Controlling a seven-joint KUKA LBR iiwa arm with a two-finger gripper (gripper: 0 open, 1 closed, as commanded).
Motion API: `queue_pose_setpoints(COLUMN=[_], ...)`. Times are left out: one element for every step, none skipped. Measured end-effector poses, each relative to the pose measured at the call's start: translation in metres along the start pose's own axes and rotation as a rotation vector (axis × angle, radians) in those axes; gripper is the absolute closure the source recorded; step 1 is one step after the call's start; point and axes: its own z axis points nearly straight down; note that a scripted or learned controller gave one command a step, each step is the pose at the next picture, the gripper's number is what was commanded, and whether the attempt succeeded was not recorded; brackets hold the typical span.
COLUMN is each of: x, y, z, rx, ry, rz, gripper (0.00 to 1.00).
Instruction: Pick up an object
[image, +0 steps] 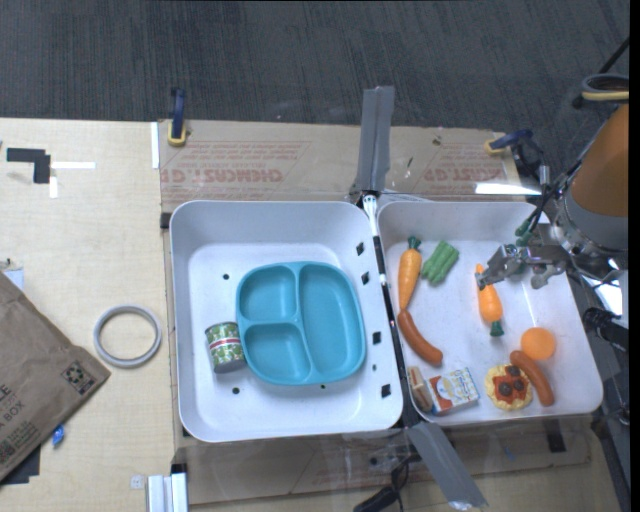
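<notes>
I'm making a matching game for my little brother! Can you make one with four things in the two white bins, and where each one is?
Things:
1. teal divided plate
2. small can
3. green vegetable
4. little pizza

Places:
A. near corner of the right bin, beside a sausage
B. middle of the left bin
C. far part of the right bin, right of the big carrot
D. left bin, against the plate's left edge

Pairs: 1-B, 2-D, 3-C, 4-A
</notes>
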Motion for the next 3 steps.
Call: queue_pose_setpoints(x=[-0.017, -0.018, 0.067], y=[0.026, 0.026, 0.061], z=[0.104, 0.095, -0.017], rx=[-0.003, -0.002, -0.002], ry=[-0.001, -0.001, -0.001], rz=[0.111, 0.114, 0.087], gripper=[0.0, 1.0, 1.0])
